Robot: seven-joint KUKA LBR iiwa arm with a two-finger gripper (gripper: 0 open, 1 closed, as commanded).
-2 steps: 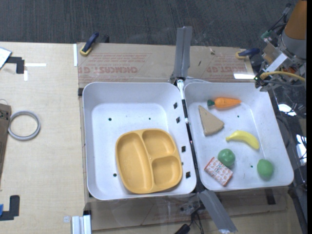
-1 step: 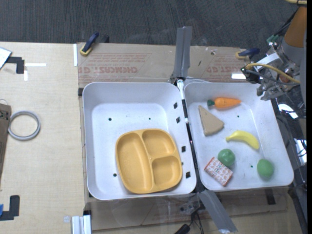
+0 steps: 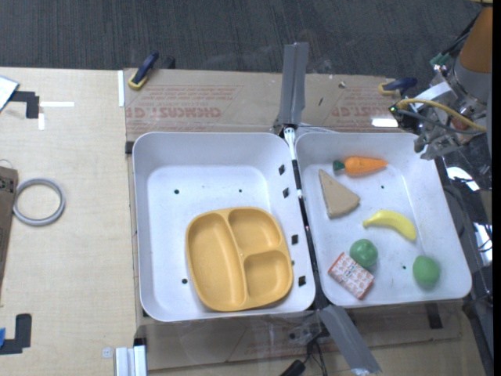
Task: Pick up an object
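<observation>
The right bin holds several items. An orange carrot lies at the back, with a tan wedge just in front of it. A yellow banana rests mid-bin. Toward the front are a green apple, a green ball and a red snack packet. My gripper hangs over the bin's back right corner, above and to the right of the carrot, amid cables. It touches none of the items.
The left bin holds a yellow divided plate. A grey divider post rises behind the seam between the bins. A tape roll lies on the bench at far left, and a blue clamp at the back.
</observation>
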